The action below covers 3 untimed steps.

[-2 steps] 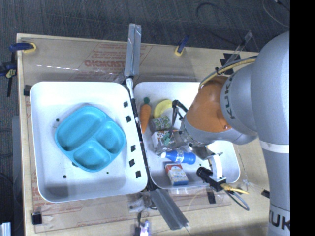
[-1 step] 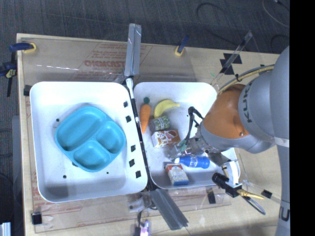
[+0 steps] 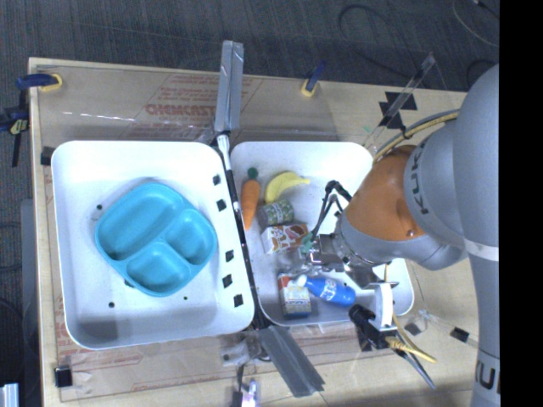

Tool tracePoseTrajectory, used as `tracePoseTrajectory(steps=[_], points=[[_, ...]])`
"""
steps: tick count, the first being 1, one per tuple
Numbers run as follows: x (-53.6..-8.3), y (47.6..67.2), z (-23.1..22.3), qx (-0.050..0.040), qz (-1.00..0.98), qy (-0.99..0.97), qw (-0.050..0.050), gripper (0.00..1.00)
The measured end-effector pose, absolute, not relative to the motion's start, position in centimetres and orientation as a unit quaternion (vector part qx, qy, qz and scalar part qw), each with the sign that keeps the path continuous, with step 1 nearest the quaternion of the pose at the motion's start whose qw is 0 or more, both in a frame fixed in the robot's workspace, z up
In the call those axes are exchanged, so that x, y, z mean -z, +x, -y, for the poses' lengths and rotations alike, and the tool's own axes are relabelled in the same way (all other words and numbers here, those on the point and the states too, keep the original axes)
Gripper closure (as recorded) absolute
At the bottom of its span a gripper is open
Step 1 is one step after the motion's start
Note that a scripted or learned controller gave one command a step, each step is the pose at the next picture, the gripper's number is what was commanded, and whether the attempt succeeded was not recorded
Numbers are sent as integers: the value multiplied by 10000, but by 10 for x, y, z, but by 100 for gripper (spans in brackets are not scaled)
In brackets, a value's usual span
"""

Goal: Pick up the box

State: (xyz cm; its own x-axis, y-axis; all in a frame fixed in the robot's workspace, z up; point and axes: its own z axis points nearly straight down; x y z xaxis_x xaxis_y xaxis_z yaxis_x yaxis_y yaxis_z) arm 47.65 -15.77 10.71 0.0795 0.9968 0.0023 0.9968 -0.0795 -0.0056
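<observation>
Lying unlifted in the right white bin (image 3: 390, 155), the small printed carton box (image 3: 282, 238) awaits; gripper (image 3: 316, 257) state cannot be told.

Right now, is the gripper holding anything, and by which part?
Cannot be told. The gripper sits low in the right bin among the items, near the box.

Gripper (image 3: 312, 259) fingers hidden — box (image 3: 282, 238) label unreadable.
</observation>
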Motion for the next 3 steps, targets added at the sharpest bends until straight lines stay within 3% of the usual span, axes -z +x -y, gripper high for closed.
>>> tracePoseTrajectory(steps=[1, 2, 3], points=[[-107, 489, 155, -12, 6353, -7723, 15, 100], [-190, 477, 68, -11, 7026, -7116, 22, 100], [-172, 507, 103, -12, 7634, -6459, 14, 100]])
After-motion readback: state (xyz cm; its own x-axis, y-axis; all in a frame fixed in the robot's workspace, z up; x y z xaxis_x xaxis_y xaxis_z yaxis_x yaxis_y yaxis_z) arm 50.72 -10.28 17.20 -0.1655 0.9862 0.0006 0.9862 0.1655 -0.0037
